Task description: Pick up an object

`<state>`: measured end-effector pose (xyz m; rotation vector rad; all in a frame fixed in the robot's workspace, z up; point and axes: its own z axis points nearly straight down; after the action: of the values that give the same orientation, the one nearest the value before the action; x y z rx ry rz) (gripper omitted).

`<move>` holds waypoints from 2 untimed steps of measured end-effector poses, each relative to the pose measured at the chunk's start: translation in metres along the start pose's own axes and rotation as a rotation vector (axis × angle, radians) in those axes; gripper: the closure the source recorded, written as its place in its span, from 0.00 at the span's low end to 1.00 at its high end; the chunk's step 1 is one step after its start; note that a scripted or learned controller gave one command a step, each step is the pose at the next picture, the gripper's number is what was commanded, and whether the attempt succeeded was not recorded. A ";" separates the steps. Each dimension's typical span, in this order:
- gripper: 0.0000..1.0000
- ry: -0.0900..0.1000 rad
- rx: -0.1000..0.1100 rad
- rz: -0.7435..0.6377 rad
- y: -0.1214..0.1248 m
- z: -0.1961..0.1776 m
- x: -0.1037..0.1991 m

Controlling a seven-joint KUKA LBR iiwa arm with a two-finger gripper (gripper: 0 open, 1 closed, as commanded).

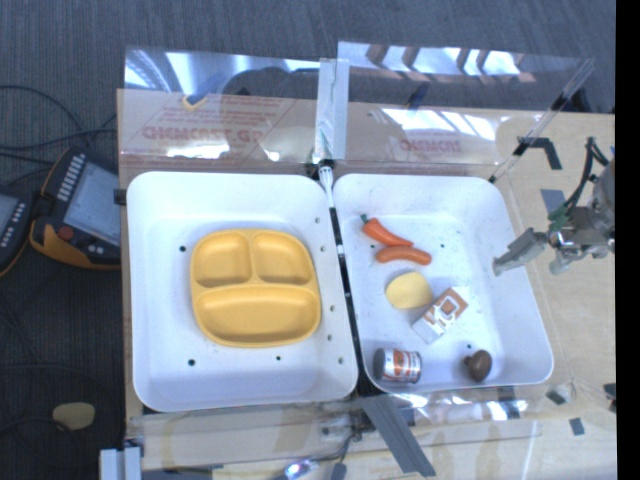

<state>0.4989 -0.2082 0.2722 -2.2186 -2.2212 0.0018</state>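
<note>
Camera view: the right bin (520, 298) holds the candidates; the left bin (150, 298) carries a yellow divided tray (255, 288). The likeliest pick, I judge, is the pale yellow potato-like lump (408, 291) near the middle of the right bin: probably light, rounded and smooth, so it could roll or slip; a hold across its widest middle looks safest. It sits just below two orange carrots (397, 244) and touches or nearly touches a small white-and-brown carton (441, 315). A squat metal can (398, 365) lies on its side by the front wall, a dark brown round piece (478, 365) beside it. The gripper (570, 236) hangs at the bin's right rim, over none of them; I cannot tell its state
</note>
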 end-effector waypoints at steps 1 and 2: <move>0.00 0.001 -0.001 -0.024 0.005 0.162 0.029; 0.00 0.006 -0.012 0.182 0.002 0.182 0.012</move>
<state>0.5008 -0.1963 0.0897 -2.4142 -2.0131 -0.0181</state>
